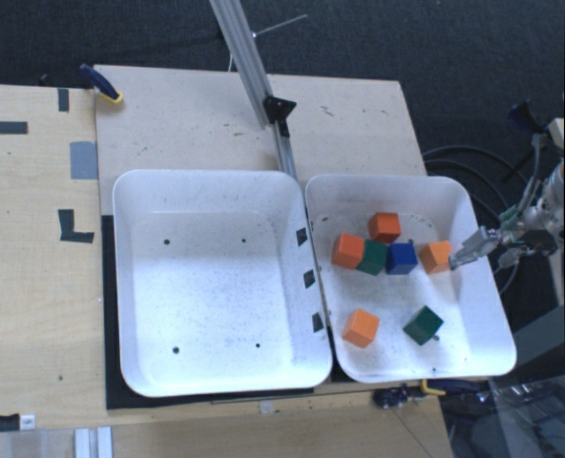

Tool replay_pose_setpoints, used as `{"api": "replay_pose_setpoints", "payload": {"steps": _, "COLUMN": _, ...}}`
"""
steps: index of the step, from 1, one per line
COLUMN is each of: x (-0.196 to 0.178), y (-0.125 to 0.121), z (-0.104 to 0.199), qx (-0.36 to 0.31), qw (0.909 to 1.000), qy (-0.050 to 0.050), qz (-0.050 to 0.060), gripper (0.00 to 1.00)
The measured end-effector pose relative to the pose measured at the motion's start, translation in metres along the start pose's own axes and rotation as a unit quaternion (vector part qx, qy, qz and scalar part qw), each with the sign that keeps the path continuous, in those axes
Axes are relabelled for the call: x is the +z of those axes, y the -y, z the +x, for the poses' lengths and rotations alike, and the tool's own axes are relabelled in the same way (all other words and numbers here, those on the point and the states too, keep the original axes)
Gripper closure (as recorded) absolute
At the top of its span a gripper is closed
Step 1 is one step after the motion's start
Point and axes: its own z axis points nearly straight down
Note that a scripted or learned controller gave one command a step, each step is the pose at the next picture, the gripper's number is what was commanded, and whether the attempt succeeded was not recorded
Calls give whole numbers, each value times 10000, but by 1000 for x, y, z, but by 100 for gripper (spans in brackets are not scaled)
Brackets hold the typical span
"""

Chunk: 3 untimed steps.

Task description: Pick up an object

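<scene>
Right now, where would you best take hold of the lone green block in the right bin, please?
Probably from above, closing on two opposite flat faces of the green block. It sits apart from the orange block and short of the bin wall, with room around it.

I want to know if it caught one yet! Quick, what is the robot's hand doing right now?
Hand: at the right bin's right edge, beside an orange block; whether it is open, closed or holding anything cannot be told.
</scene>
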Motion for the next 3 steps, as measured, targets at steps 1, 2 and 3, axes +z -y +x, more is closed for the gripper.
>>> {"api": "replay_pose_setpoints", "payload": {"steps": 1, "x": 0, "y": 0, "z": 0, "qx": 3, "qw": 10000, "qy": -2, "qz": 0, "gripper": 0}}
{"api": "replay_pose_setpoints", "payload": {"steps": 2, "x": 53, "y": -9, "z": -2, "qx": 7, "qw": 10000, "qy": -4, "qz": 25, "gripper": 0}}
{"api": "replay_pose_setpoints", "payload": {"steps": 3, "x": 109, "y": 2, "z": -1, "qx": 12, "qw": 10000, "qy": -8, "qz": 30, "gripper": 0}}
